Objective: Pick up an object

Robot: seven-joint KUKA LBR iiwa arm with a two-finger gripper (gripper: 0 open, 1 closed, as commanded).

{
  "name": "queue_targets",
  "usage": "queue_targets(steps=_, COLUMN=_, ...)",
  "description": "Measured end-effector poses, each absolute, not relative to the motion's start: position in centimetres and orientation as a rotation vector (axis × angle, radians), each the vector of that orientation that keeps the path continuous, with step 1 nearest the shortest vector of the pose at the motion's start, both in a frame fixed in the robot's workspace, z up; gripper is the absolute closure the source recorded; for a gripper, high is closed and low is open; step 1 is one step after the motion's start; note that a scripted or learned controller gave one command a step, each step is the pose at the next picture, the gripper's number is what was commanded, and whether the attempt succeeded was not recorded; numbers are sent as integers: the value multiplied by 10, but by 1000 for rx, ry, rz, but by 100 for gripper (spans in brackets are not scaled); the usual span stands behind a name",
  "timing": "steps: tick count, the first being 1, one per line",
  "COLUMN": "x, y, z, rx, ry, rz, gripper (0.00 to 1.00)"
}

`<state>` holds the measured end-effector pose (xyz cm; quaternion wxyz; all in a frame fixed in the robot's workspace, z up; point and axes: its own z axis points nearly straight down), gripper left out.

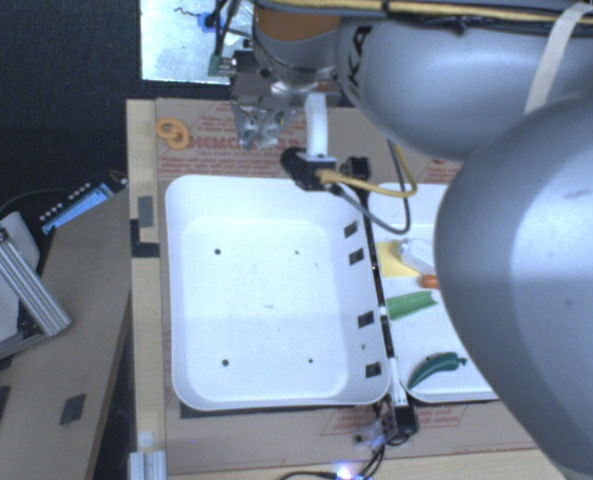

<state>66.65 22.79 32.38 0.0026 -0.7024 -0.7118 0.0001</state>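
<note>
Pincer [261,128] is being held above the far rim of the left bin [186,268], over the brown tabletop [201,133] just beyond that bin, and nothing is being seen between its metal fingers. Whether those fingers are being kept apart or together cannot be told, since they are being viewed as 1 small blurred cluster.

The things to be picked are being kept in the right bin [421,203]: a yellow piece [398,260] near the dividing rim, a light green piece [410,305] below it, a dark green curved piece [434,367] nearest the front, and a small orange bit [430,281] at the edge of the arm's shadowing bulk. 1 small tan ring [173,132] is also lying on the tabletop, left of the pincer.

For the step to be done well, 1 target should probably be chosen that is lying well apart from its neighbours; the dark green curved piece is judged the easiest, as it is not being crowded. The pincer should be brought directly over it, aligned across its narrow width, and lowered straight down, clear of the bin's rim.

The arm [456,78] is being stretched in from the right across the right bin, its large grey links covering much of that bin, with the wrist being pointed downward at the far side.
</note>
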Motion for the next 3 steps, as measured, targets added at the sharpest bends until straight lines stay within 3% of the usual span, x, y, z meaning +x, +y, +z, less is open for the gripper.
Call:
queue_targets(steps=1, x=668, y=234, z=292, rx=-2215, ry=-2227, rz=0, gripper=100)
queue_targets(steps=2, x=669, y=234, z=316, rx=-2216, ry=-2228, rz=-5, gripper=100)
queue_targets(steps=3, x=669, y=143, z=303, rx=-2228, ry=-2216, rz=1, gripper=100)
